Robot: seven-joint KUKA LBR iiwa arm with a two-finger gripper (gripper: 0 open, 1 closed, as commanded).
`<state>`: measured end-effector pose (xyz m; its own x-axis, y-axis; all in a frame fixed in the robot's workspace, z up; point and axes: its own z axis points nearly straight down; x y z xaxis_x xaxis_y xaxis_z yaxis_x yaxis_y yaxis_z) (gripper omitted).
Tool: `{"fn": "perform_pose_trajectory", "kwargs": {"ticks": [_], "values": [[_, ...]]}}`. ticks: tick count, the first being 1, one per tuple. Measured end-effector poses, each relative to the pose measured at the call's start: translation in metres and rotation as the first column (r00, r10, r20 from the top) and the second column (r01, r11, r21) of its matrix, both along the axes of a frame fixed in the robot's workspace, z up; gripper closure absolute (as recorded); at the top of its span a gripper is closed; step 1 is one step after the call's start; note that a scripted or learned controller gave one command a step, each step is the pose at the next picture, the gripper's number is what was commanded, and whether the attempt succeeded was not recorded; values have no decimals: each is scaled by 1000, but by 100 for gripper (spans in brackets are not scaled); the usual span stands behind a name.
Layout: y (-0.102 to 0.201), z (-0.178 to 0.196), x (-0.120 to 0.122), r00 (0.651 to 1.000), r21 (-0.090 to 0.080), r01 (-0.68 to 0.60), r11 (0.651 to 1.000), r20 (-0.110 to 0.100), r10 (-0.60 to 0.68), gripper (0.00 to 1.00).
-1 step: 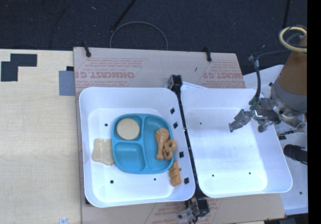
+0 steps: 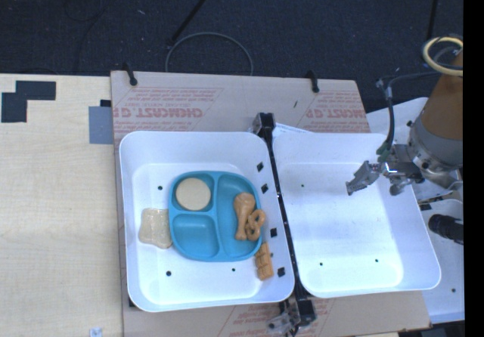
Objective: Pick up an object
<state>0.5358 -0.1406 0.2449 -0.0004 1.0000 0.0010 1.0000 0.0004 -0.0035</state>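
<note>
The left bin (image 2: 144, 154) holds a blue divided tray (image 2: 198, 239). A round tan disc (image 2: 193, 193) lies in the tray's upper left compartment, and a brown twisted pretzel-like piece (image 2: 247, 216) in its right one. A pale bread-like slice (image 2: 155, 227) lies just left of the tray. A small brown piece (image 2: 263, 261) rests by the tray's lower right corner. My gripper (image 2: 380, 181) hangs over the upper right part of the right bin (image 2: 340, 252), far from all these objects. Its fingers stand open with nothing between them.
A black divider with clips (image 2: 274, 207) runs between the two bins. Cardboard (image 2: 197, 105) lies under the bins, with a wooden bench top (image 2: 53, 199) to the left. Cables trail near the arm at the right.
</note>
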Motion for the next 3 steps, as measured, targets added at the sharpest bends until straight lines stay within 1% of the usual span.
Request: {"fn": "perform_pose_trajectory", "kwargs": {"ticks": [1,2,3], "values": [[9,-48,-4,1000,1,0,1000,-5,0,0],[13,-98,-14,1000,2,1,1000,-5,-1,0],[15,-152,-16,1000,2,1,1000,-5,-1,0]]}}
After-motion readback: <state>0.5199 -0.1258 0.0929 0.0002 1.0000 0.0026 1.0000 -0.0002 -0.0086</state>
